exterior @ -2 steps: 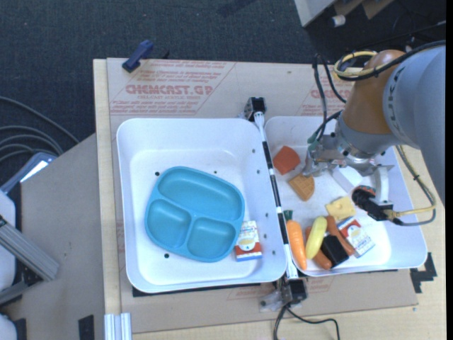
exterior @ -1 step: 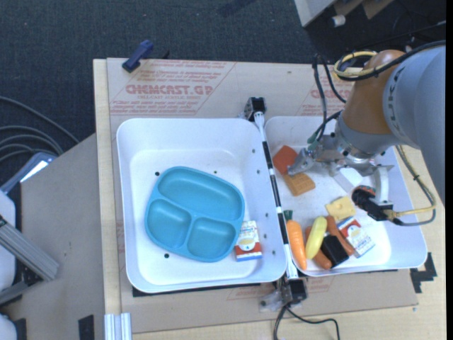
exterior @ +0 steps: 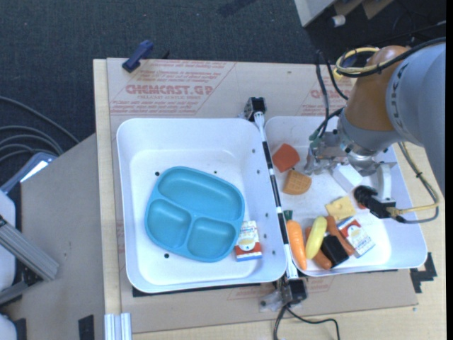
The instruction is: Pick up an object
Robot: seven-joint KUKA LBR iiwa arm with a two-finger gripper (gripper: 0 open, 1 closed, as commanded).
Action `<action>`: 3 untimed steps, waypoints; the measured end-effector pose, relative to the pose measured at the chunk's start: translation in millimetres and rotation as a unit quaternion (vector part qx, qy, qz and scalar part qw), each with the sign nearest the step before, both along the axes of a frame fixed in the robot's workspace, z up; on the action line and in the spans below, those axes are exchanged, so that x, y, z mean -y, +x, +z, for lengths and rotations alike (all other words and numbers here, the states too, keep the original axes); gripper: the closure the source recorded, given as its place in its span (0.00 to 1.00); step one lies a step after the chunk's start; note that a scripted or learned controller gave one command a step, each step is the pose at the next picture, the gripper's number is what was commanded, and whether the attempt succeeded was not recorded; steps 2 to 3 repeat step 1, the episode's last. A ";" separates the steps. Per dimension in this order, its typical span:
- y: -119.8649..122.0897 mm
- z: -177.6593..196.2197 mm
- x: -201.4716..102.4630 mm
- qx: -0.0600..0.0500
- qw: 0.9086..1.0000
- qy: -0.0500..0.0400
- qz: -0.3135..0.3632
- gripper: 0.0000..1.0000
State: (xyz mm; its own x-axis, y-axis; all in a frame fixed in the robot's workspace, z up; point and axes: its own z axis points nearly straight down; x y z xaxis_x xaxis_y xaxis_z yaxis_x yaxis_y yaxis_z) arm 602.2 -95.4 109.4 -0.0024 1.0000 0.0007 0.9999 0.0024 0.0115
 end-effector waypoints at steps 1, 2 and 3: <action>-0.1 -0.1 -0.1 0.000 1.000 0.000 0.000 0.00; -0.1 -0.1 -0.1 0.000 1.000 0.000 0.000 0.00; -0.1 -0.1 -0.1 0.000 1.000 0.000 0.000 0.00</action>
